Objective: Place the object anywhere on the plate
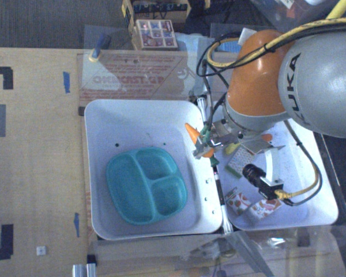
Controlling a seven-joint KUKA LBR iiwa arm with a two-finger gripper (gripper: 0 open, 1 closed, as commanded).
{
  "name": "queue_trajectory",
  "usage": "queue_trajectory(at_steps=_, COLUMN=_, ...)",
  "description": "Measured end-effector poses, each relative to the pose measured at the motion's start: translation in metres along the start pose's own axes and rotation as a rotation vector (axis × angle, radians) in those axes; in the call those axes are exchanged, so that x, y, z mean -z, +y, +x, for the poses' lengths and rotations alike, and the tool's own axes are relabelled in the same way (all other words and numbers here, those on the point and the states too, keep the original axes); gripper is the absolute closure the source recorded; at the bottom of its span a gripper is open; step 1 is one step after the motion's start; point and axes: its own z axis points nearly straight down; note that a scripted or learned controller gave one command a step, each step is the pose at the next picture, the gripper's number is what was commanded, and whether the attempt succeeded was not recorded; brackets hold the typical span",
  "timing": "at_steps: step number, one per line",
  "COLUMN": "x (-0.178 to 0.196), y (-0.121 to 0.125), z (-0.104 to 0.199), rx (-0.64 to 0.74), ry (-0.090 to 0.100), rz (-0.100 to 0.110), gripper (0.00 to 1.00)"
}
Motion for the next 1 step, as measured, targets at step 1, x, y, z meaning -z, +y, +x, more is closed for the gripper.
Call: queue_trajectory(at_steps=1, x=-0.0428, y=-0.0323, z=0.0791, rx=0.012, ry=0.001, rz=0.003, gripper=1.0)
